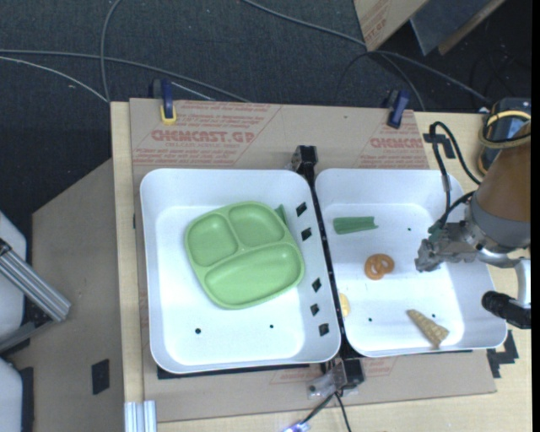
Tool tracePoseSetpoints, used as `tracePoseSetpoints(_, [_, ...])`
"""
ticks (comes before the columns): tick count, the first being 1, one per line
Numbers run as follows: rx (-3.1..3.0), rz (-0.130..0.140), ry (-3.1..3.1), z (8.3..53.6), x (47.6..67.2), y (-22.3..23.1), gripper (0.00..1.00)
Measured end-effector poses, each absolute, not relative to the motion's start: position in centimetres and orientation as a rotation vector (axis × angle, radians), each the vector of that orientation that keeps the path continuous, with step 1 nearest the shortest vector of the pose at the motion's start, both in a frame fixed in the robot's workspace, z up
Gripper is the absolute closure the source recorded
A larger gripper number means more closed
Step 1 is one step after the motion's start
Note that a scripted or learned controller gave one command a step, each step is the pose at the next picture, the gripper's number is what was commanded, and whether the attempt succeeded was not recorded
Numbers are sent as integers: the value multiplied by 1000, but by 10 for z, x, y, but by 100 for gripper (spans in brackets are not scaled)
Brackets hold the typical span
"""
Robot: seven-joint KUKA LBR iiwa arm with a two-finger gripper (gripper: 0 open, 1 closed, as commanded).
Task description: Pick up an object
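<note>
I see a dark gray carpet floor (211, 51) with thin cables (105, 51) lying across it. The brown surface (84, 278) has a board (253, 126) held by two blue clamps (168, 97). A cardboard box (396, 17) sits at the top.

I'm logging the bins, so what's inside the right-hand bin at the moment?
The right bin holds a green strip, an orange pretzel and a tan cone. The gripper covers some floor.

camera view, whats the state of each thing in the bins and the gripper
green divided plate: flat, right way up, left bin
green strip: lying flat, right bin
orange pretzel piece: lying loose, right bin
tan cone piece: on its side, right bin
gripper: low over right bin, nothing seen held
</note>
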State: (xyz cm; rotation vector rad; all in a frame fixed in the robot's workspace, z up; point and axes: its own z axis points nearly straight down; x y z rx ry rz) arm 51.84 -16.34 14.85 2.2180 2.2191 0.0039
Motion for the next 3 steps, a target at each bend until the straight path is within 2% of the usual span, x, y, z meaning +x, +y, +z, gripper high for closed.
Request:
tracePoseSetpoints(1, [2216,5,2218,201,528,-170,100])
tracePoseSetpoints(2, [2218,4,2220,230,529,-171,100])
tracePoseSetpoints(3, [2216,2,2231,227,538,-113,100])
